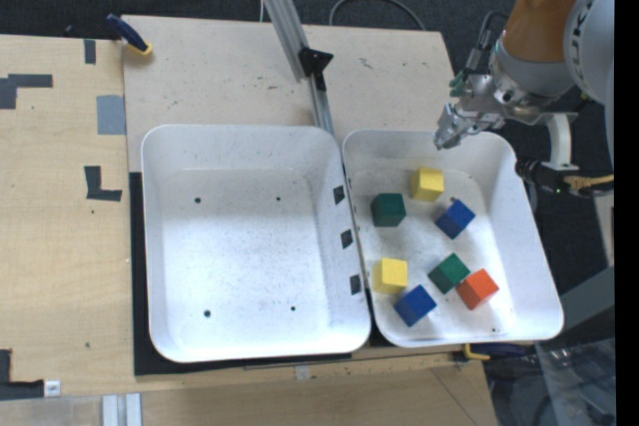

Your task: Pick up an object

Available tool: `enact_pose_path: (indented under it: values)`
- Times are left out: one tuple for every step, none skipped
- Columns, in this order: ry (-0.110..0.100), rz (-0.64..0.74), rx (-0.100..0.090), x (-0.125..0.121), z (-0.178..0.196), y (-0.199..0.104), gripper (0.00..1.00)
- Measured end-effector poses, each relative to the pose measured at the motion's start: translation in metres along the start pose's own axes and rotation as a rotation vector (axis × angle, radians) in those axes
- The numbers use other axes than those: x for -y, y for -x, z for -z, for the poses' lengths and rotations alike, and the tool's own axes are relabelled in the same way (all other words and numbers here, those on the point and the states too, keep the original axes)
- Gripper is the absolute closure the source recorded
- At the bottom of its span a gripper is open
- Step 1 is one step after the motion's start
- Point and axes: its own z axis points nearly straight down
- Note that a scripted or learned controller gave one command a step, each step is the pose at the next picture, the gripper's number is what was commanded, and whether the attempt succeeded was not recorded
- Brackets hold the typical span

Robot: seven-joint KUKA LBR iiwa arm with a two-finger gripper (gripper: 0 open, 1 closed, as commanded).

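Yellow cube (428, 184) sits just below-left of your gripper (447, 137); finger state unreadable. Drop straight over it, clear of the bin wall (499, 147).

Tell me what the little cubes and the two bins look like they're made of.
The cubes, such as the orange cube and a yellow cube, look like painted wood or matte plastic: flat solid colours, crisp edges. The bins look like thin moulded white plastic, with rounded rims and scuffed, speckled floors.

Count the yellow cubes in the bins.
2, both in the right bin: one yellow cube near its far side, another yellow cube toward its near left. None looks hidden.
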Motion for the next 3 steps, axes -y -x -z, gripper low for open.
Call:
enact_pose_path:
  values:
    - [0.002,-0.001,0.001,-0.001,0.053,-0.001,1.00]
    - [-0.004,0.004,-0.001,-0.006,0.052,-0.059,1.00]
    - [-0.006,0.002,0.000,-0.004,0.038,-0.106,1.00]
